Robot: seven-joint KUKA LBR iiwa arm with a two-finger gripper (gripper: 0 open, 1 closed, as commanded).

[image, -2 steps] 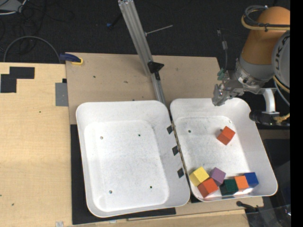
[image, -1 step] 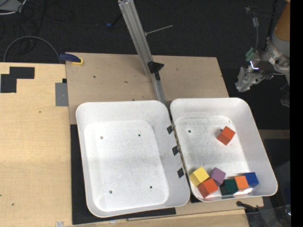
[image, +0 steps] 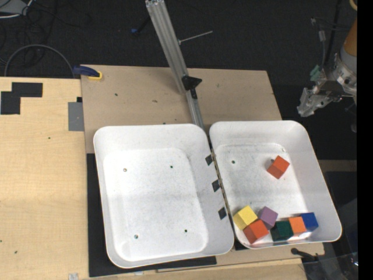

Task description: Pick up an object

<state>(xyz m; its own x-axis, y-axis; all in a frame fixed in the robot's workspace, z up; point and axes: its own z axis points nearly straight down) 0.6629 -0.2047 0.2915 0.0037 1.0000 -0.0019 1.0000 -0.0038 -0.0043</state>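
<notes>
My gripper (image: 310,105) hangs at the far right of the camera view, above and beyond the back right corner of the right bin (image: 303,134). Nothing shows between its fingers. In that bin an orange-red cube (image: 278,167) lies alone near the middle right. Along the bin's front edge sits a cluster: a yellow cube (image: 246,216), a red cube (image: 256,231), a purple cube (image: 268,216), a dark green cube (image: 282,230), an orange cube (image: 298,224) and a blue cube (image: 310,220). They lie close together, some touching.
The left bin (image: 116,142) sits beside the right one, joined by black clips (image: 214,185) on the shared wall. A slanted aluminium bar (image: 172,51) rises behind the bins. Cables lie on the dark floor at the back left.
</notes>
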